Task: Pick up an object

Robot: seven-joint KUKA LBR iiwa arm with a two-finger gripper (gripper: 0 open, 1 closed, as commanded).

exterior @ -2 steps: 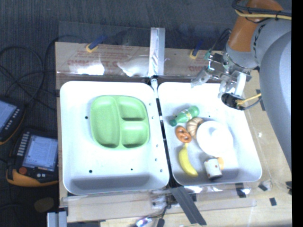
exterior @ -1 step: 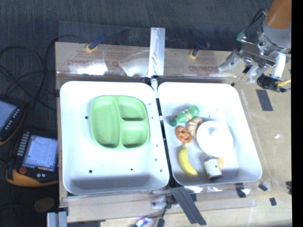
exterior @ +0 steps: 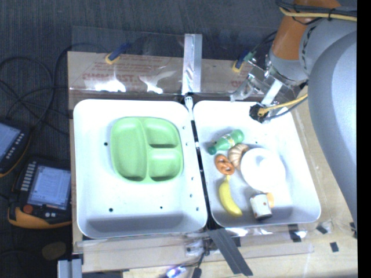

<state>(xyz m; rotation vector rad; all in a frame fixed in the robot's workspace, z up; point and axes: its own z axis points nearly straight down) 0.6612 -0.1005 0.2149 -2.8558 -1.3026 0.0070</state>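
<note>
No legible text, brand, number or sign anywhere. Faint reddish print on clear sheet (exterior: 130, 69) along far edge of bench (exterior: 76, 60): too blurred to read. Lit screen of pendant (exterior: 49, 185), off bench beyond left edge: contents illegible. Second screen (exterior: 8, 141) at far left: cut off, unreadable. Pale mark on side of can (exterior: 261, 206), near right corner of right bin (exterior: 301, 155): too small to tell.

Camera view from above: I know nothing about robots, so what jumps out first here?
A big green divided plate sits alone in the left bin. The right bin is crowded with small things, among them a yellow banana, a white round dish and a green bottle. At upper right, the grey arm with its orange band hangs above that bin's far edge.
</note>
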